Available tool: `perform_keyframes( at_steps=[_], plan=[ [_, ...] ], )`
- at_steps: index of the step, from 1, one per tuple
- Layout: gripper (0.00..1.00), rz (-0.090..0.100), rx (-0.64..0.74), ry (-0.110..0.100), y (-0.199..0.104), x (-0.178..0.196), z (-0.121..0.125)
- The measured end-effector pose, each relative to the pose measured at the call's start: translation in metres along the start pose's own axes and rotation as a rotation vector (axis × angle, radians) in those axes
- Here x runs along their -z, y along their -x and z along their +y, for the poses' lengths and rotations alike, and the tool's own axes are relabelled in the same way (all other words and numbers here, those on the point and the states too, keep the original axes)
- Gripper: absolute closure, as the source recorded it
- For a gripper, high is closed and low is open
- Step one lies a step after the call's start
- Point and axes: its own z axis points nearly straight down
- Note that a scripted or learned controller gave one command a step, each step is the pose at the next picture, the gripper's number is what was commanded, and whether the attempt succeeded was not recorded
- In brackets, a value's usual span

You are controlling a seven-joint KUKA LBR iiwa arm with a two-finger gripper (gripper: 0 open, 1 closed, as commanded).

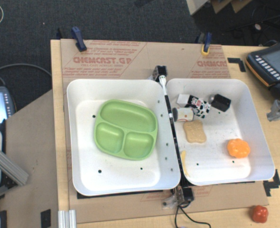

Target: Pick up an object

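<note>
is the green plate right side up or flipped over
Right side up: the green plate shows its three recessed compartments facing up, lying flat in the left bin.

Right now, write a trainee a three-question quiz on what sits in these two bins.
1. True or false: the green divided plate lies in the right bin.
2. Which sits nearest the right bin's front right corner? A) orange ball B) tan biscuit-shaped piece C) black block
3. Fill in: the small red object rests on the ___, outside both bins.

Key: 1 false, it lies in the left bin. 2 A. 3 bench.
</note>
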Motion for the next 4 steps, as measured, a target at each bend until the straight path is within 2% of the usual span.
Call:
perform_keyframes(
  at_steps=[1, 2, 3, 4],
  plan=[
    [1.0, 0.013, 0.013, -0.02, -0.087, -0.03, -0.021],
    [1.0, 0.015, 0.019, -0.023, -0.213, -0.088, -0.022],
    [1.0, 0.003, 0.0, 0.002, -0.137, 0.04, -0.019],
    [1.0, 0.01, 0.006, -0.022, -0.156, -0.022, -0.019]
  ],
)
